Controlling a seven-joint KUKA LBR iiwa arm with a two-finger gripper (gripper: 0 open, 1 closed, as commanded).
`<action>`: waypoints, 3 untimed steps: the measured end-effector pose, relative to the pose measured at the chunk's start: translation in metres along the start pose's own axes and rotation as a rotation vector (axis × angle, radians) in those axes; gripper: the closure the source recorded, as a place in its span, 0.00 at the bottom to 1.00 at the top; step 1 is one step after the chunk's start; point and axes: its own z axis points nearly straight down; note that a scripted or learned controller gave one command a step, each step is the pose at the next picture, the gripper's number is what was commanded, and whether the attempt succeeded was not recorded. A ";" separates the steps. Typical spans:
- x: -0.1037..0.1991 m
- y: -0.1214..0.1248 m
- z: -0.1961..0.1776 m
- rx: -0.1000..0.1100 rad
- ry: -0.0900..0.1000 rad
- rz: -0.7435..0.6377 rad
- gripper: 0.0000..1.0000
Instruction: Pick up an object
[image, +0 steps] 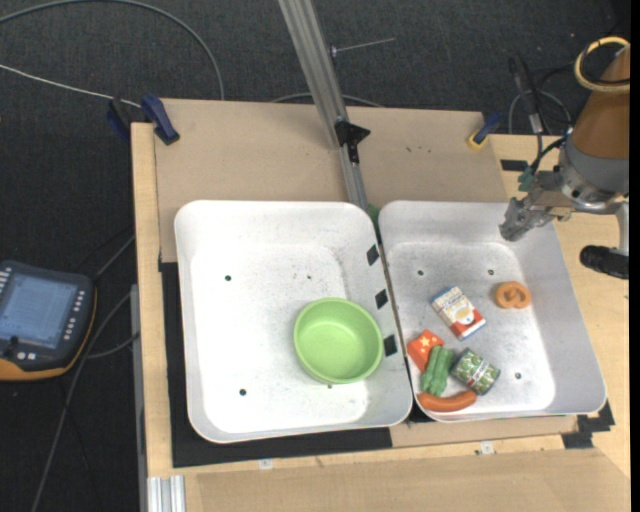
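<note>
Gripper (517, 222) over right bin's (560, 300) upper edge, jaws too small to judge, arm cut off at right, green bowl (338, 340) in left bin (250, 290).

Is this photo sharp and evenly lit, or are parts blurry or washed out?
Camera view: light is even and soft, the white bins bright but not blown out; the green bowl throws a faint shadow; the small items are soft in detail; the gripper looks slightly blurred.
</note>
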 end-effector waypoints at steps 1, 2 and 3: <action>0.004 0.009 -0.058 -0.001 0.000 -0.001 1.00; 0.004 0.010 -0.106 0.000 0.000 0.000 1.00; 0.054 0.012 -0.113 0.004 0.002 -0.004 1.00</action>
